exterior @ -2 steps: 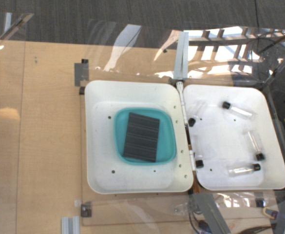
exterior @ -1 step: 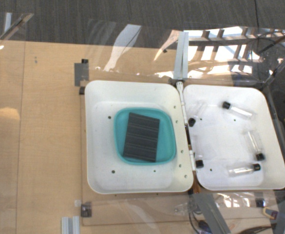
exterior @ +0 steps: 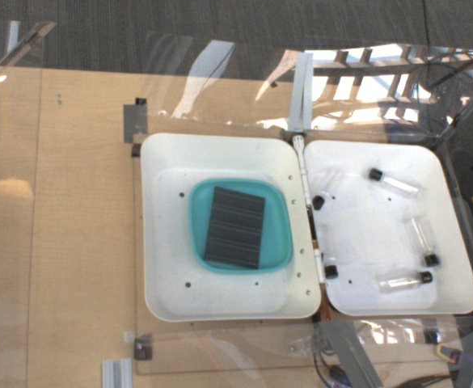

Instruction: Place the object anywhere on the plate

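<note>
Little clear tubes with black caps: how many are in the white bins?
3, all in the right bin: one tube near the back, one tube at the right side, one tube near the front. A black cap lies loose by the left wall.

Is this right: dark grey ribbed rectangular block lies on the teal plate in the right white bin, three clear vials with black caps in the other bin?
Not quite. The camera view shows the dark grey ribbed rectangular block lying on the teal plate in the left white bin, not the right. The three clear vials with black caps are in the right white bin.
</note>
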`<state>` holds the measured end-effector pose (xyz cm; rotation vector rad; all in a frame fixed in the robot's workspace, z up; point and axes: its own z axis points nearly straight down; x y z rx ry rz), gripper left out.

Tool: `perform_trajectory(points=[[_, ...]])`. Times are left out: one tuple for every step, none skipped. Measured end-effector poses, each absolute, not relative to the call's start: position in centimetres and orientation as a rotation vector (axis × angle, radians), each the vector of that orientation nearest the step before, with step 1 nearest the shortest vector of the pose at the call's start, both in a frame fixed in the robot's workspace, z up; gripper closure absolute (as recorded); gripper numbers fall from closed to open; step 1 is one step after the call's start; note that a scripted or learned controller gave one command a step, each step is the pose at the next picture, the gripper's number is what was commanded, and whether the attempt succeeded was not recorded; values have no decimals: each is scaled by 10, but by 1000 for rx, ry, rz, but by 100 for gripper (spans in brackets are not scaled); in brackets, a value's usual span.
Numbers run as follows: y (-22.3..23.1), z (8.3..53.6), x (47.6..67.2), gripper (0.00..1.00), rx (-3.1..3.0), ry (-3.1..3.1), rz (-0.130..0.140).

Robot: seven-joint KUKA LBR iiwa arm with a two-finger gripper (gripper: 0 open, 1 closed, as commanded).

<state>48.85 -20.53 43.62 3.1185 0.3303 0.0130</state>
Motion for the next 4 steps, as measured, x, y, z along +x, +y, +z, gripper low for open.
perform_trajectory(points=[[-205,436,488,0,3119,330,13],[-205,436,489,0,3118,334,10],[-205,436,489,0,3118,334,10],[-205,436,489,0,3119,333,11]])
